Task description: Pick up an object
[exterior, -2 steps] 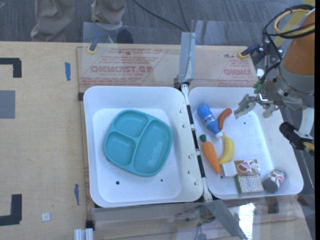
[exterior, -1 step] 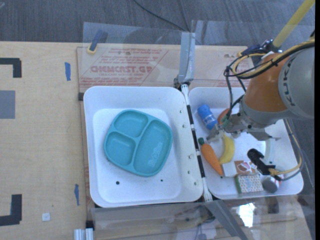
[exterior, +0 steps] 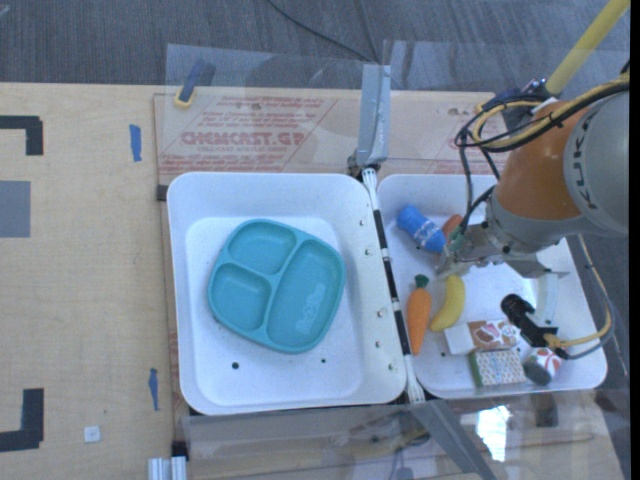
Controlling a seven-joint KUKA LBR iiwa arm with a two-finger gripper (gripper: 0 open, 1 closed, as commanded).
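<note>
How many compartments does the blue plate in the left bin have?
3. The blue plate has two smaller compartments on its left side, one upper and one lower, and one larger compartment on its right side. None seem hidden.

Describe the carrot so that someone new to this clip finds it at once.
Look at the right bin, the one under the arm. Along its left wall, beside the divider, lies the carrot, lengthwise with its green top pointing up the picture. It is orange and tapered, while the banana next to it is yellow and curved.

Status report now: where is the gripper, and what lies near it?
Gripper low in right bin, grip unclear. Banana, carrot just below it. Blue bottle beside. Teal plate in left bin.
</note>
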